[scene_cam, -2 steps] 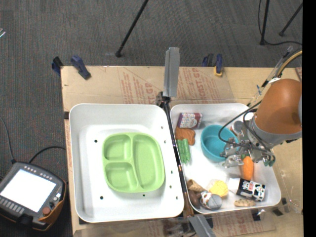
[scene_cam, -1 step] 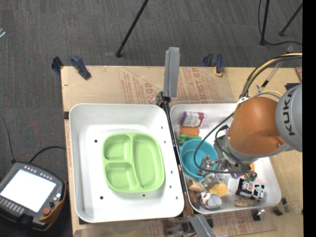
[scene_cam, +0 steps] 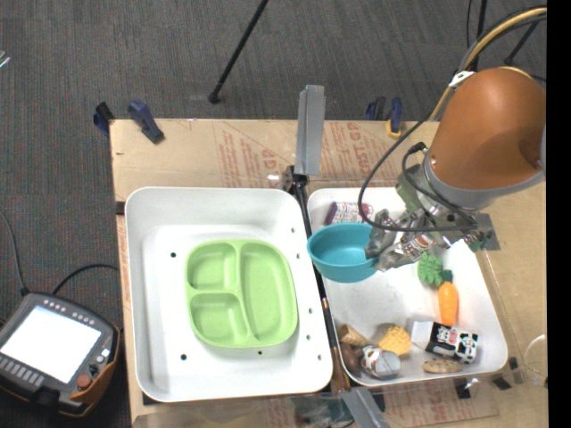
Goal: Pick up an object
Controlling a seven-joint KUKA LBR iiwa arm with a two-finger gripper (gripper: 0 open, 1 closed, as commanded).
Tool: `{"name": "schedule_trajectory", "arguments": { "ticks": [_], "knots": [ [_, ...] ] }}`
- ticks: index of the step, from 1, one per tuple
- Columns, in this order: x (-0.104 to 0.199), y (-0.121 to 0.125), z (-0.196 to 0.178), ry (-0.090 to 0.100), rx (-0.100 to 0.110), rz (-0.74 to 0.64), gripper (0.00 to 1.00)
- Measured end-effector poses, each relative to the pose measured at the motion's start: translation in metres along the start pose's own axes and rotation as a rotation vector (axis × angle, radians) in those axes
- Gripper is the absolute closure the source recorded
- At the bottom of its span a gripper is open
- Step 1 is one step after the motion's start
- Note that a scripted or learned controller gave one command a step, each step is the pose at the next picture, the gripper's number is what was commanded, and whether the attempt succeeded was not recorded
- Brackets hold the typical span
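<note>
My gripper [scene_cam: 385, 242] hangs over the right bin [scene_cam: 489, 303], below the orange band of the arm. Its fingers are shut on the right rim of a teal bowl [scene_cam: 343, 251], which is lifted and tilted above the bin's left edge. Lower in the same bin lie a toy carrot [scene_cam: 447, 301], a green leafy toy [scene_cam: 432, 268], a yellow cheese wedge [scene_cam: 394, 338], a small black-and-white box [scene_cam: 453, 341] and a grey-red toy [scene_cam: 382, 361]. A purple packet [scene_cam: 344, 212] lies at the bin's back.
The left bin [scene_cam: 152, 239] holds a green divided plate [scene_cam: 241, 293]. A grey post [scene_cam: 310, 132] stands upright behind the gap between the bins. A tablet controller [scene_cam: 53, 350] lies on the floor at the lower left.
</note>
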State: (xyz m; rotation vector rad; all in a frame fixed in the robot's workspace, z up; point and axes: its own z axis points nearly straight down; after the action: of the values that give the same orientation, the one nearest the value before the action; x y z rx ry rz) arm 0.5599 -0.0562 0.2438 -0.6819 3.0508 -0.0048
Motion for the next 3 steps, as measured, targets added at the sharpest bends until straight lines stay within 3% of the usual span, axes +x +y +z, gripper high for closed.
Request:
{"name": "schedule_trajectory", "arguments": {
  "ticks": [1, 2, 3],
  "knots": [
    [0.088, -0.003, 0.105, 0.018, -0.011, -0.255, 1.00],
    [0.086, -0.001, 0.104, 0.014, -0.011, -0.258, 0.00],
    [0.076, -0.014, 0.150, 0.003, -0.001, -0.231, 0.00]
  ]
}}
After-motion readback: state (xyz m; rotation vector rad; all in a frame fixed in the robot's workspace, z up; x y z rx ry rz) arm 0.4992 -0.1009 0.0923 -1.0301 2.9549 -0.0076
